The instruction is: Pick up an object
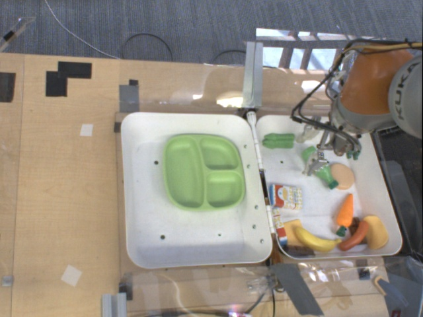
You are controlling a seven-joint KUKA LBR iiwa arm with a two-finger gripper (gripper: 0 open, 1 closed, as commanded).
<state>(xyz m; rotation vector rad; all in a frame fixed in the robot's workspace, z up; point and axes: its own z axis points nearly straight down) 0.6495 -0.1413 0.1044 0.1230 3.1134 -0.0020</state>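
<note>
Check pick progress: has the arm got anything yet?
Nothing lifted yet. The hand is down in the right white bin, by a small green toy piece and a peach oval piece; a grasp can't be confirmed. Banana and carrot lie untouched. Grip and lift remain.

I had one fixed camera, mounted above the bench (59, 197) and looking down on it at a slant. It faced toward the far edge, where grey carpet (165, 12) filled the top of the view. Both white bins sat within the picture: the left bin (142, 243) near the middle and the right bin (377, 183) toward the right side. The camera stood far enough back to take in both whole bins and a broad stretch of wooden bench to their left. The arm (380, 81) entered from the right, its orange band showing at the upper right.
</note>
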